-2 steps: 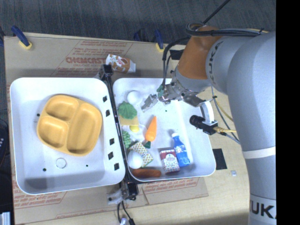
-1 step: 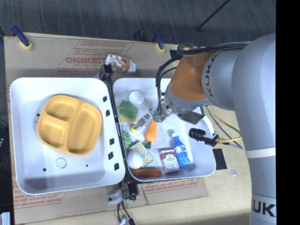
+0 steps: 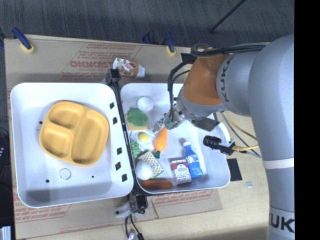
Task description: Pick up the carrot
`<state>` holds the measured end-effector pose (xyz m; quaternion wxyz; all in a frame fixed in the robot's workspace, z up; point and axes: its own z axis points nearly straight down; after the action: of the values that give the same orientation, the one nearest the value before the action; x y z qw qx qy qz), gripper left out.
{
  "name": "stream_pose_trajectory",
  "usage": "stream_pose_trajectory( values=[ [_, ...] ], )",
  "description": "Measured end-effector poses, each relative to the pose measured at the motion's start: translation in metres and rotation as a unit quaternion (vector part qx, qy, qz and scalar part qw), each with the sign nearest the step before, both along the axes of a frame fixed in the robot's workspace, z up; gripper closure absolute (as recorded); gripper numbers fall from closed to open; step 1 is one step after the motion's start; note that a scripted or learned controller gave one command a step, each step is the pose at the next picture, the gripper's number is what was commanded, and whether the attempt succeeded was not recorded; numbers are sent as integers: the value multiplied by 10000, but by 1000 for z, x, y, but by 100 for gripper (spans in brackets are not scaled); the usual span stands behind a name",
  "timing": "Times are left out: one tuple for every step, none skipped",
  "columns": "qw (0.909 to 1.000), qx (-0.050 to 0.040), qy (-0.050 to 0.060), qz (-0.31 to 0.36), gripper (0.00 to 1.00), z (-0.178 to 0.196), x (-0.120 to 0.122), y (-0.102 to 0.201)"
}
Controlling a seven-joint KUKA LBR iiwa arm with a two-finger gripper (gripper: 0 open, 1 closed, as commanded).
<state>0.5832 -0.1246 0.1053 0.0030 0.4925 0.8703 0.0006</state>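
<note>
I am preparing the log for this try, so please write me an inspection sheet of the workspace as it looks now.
Surface: two white bins side by side on cardboard; left bin, right bin.
Job's things: carrot lies in the right bin, near its middle.
Clutter: yellow divided tray in the left bin; in the right bin a white egg, green vegetable, blue bottle, small red box, sausage.
Grippers: gripper sits just above the carrot's upper end; a grasp cannot be confirmed.
Cables: black cables loop by the wrist.
Surroundings: blue clamps on the bench edge; a small packet outside the bins.
</note>
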Motion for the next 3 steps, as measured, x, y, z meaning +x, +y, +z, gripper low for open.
stream_pose_trajectory(
  values=[
    [9975, 7, 26, -709, 100, 116, 43, 32],
    [9975, 7, 36, -712, 0, 115, 43, 32],
    [9807, 15, 58, -1953, 0, 9, -38, 15]
  ],
)
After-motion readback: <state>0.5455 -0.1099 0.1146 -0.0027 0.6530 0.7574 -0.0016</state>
